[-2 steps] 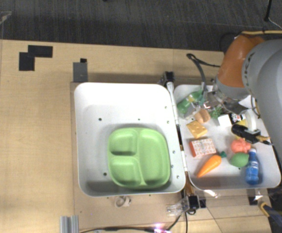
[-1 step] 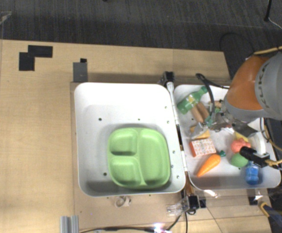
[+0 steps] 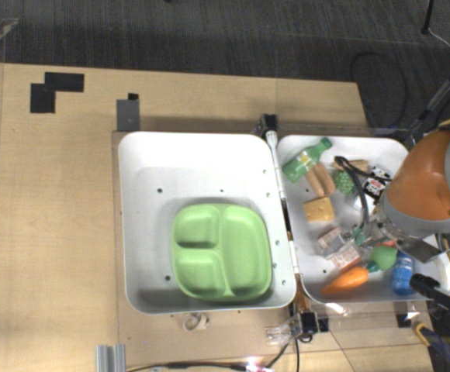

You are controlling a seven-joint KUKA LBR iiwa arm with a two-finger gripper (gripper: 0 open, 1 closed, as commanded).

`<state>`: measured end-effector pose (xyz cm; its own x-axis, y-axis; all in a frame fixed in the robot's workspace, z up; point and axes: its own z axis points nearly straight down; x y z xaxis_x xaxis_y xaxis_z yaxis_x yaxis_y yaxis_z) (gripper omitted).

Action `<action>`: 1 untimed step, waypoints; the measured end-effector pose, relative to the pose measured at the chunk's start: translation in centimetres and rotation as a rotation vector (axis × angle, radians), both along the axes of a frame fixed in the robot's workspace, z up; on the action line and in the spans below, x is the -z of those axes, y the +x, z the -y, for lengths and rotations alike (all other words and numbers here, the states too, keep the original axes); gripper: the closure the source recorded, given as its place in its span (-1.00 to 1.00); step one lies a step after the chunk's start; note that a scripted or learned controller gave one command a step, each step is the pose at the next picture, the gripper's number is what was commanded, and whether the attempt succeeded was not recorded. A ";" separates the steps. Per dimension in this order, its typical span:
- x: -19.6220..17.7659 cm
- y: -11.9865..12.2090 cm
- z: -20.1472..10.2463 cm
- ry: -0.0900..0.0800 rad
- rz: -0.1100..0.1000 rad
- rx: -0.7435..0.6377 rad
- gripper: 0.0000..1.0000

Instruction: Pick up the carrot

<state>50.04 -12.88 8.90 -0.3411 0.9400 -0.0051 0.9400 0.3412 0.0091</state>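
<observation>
The carrot (image 3: pixel 346 280) is orange with a green top (image 3: pixel 382 258). It lies on its side near the front wall of the right bin (image 3: pixel 310 273), tip pointing left. My gripper (image 3: pixel 367 237) hangs just above and behind it, over the clutter in the middle of that bin. It sits below the arm's orange band (image 3: pixel 425 183), and the carrot is not in it. The gripper's body hides part of the items beneath it.
The right bin also holds a green bottle (image 3: pixel 306 158), a brown stick (image 3: pixel 319 180), a tan cube (image 3: pixel 319 208), a green knobbly piece (image 3: pixel 343 182), a clear packet (image 3: pixel 335 242) and a blue object (image 3: pixel 403 274). A green divided plate (image 3: pixel 221 249) sits in the left bin (image 3: pixel 143 208).
</observation>
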 end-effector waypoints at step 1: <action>0.0 -0.8 -3.5 -0.002 0.007 -0.011 -1.00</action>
<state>49.23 -9.35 8.93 -0.3513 0.9362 -0.0095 0.9361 0.3514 0.0148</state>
